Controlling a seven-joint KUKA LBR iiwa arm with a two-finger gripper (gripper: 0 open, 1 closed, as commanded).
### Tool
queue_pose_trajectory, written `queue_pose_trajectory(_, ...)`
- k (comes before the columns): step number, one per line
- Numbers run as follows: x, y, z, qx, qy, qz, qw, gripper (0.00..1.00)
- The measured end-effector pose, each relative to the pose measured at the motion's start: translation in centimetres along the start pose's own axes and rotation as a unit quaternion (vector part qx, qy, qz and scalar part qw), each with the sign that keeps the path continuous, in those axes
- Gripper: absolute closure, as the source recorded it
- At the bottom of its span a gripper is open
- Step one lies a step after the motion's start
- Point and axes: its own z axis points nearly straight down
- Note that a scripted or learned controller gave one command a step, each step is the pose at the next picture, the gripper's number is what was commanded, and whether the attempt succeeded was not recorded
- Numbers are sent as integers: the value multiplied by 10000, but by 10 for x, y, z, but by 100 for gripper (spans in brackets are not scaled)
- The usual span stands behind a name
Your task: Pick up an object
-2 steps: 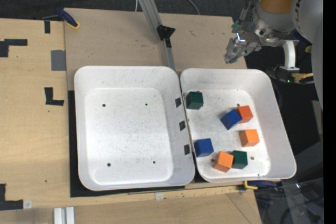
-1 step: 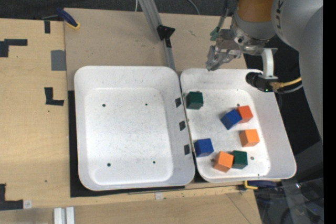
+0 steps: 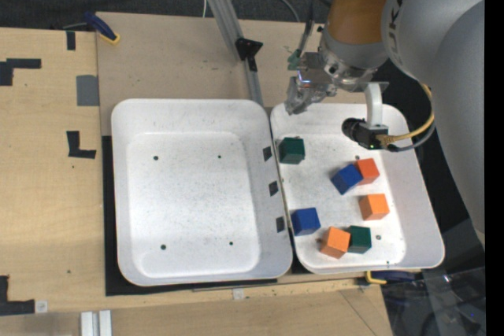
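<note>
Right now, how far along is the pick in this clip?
Done: nothing visibly picked; all seven blocks lie in the right bin. In hand: the gripper sits over that bin's far left corner, above the dark green block, with no block seen between its fingers. Left: descend onto a block, probably that green one, close and lift. The left bin plays no part so far.

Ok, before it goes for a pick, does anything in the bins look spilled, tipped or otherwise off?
Nothing stands out. All seven blocks sit inside the right bin: two green, two blue, three orange. One orange block lies tilted against a green block, normal for loose clutter. The gripper hangs above that bin's far left corner, with nothing visible in it.
</note>
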Motion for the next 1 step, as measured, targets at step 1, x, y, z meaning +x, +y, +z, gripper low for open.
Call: queue_pose_trajectory(1, 61, -5, -4, -10, 3, -11, 10000, 100)
